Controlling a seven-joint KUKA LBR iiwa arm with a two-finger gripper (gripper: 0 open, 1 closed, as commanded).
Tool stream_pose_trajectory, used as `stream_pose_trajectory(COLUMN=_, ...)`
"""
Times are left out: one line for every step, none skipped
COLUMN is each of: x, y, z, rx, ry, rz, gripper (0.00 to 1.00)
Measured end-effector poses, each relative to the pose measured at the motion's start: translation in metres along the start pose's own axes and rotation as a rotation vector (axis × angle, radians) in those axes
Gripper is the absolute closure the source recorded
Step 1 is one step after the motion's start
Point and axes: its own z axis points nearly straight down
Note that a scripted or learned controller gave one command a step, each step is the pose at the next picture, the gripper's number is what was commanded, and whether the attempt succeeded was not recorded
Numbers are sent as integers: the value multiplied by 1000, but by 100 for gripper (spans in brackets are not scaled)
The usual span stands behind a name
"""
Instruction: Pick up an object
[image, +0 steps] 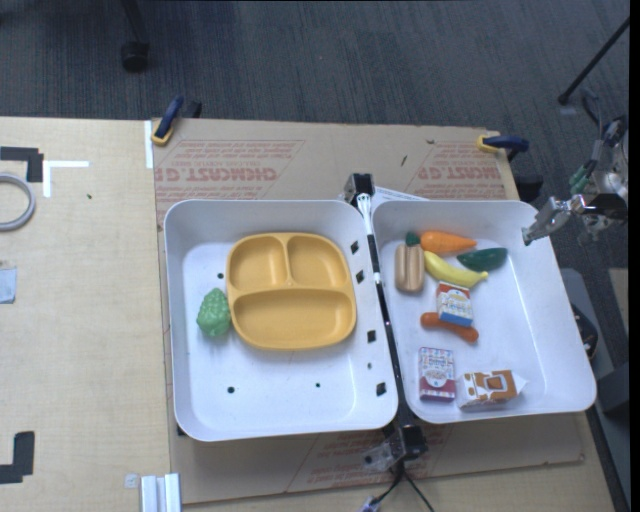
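Note:
The right bin holds several toy foods: a hot dog, an orange carrot, a yellow banana, a dark green vegetable, a small white and red carton, a red sausage, a flat printed box and an orange and white carton. My gripper hangs at the far right, just over that bin's upper right rim, apart from all the items. It is small and cluttered with cables.
The left bin bears a yellow divided plate with a green leafy toy touching its left side. Black clips run along the seam between the bins. Cardboard lies under both bins, held by clamps at the back.

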Motion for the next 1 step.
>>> stream_pose_trajectory(x=48, y=-65, z=162, rx=1, ry=1, rz=217, gripper=0)
